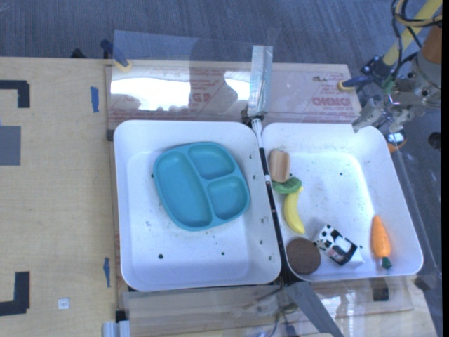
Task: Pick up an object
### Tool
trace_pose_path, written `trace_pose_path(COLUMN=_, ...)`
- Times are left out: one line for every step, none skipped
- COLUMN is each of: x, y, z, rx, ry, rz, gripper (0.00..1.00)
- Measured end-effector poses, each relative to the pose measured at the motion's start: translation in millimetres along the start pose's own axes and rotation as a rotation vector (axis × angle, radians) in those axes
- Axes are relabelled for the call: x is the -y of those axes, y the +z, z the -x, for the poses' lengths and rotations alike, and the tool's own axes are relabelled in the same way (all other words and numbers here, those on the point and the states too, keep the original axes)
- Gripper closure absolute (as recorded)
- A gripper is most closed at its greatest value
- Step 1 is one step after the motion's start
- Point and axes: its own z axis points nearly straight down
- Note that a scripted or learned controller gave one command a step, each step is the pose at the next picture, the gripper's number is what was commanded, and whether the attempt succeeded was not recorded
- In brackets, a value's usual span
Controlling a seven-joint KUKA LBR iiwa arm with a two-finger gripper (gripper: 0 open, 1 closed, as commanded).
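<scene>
The right bin (337, 177) holds a tan bread roll (279, 165), a yellow banana (292, 213) with a green piece (287, 185) at its top, a brown round disc (304, 255), a black-and-white toy cow (337, 245) and an orange carrot (380, 239). My gripper (384, 118) hangs above the far right corner of that bin, apart from all of these objects. Nothing shows between its tips. Cables partly cover the wrist.
A blue divided plate (202, 184) lies in the left bin (140, 248). A raised divider (265, 188) separates the two bins. A clear plastic sheet (182, 83) stands behind them. Yellow and black cables (410, 20) hang at the top right.
</scene>
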Motion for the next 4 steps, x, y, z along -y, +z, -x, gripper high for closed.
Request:
trace_pose_path(x=54, y=133, z=1, rx=-0.02, ry=0.146, rz=-0.007, gripper=0.0)
trace_pose_path(x=127, y=136, z=-3, rx=-0.019, ry=0.216, rz=0.011, gripper=0.0)
trace_pose_path(x=169, y=137, z=-4, rx=-0.018, ry=0.245, rz=0.022, gripper=0.0)
trace_pose_path(x=168, y=140, z=-20, rx=-0.001, ry=0.36, rz=0.019, gripper=0.0)
